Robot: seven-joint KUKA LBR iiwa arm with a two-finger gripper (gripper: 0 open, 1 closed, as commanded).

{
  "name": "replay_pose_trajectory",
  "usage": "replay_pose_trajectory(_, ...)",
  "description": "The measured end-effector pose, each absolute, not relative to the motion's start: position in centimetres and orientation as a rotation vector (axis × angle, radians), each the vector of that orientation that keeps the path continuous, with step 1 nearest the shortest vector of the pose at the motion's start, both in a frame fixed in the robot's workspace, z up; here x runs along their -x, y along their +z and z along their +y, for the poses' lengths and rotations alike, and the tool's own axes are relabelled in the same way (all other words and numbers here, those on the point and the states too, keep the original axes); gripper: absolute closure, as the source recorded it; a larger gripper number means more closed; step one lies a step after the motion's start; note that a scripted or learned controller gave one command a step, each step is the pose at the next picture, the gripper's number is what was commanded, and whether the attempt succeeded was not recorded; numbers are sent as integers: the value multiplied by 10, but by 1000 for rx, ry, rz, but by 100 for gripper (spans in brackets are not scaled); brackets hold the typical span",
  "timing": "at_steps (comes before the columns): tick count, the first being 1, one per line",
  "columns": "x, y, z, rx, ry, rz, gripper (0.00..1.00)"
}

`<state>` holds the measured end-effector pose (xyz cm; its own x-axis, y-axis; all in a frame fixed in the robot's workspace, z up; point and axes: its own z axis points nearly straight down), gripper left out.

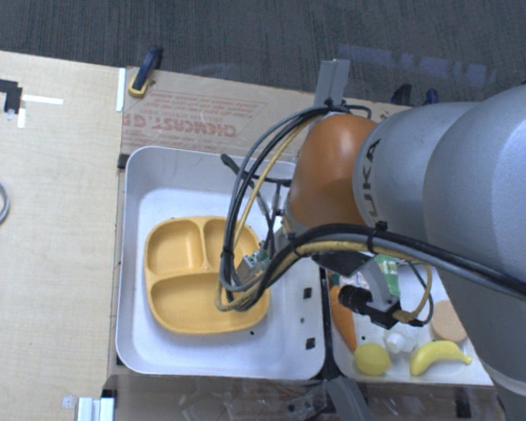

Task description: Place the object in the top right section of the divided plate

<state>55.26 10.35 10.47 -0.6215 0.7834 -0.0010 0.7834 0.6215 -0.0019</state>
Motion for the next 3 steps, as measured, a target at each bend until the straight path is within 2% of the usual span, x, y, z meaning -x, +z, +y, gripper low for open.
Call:
replay_pose_trajectory(1, -614, 191, 89, -1747, -4, 2610, 0)
replay_pose_trajectory(2, -503, 191, 33, -1946, -6, 2468, 0)
replay_pose_trajectory(3, -499, 150, 69, -1660, 7, 2635, 0)
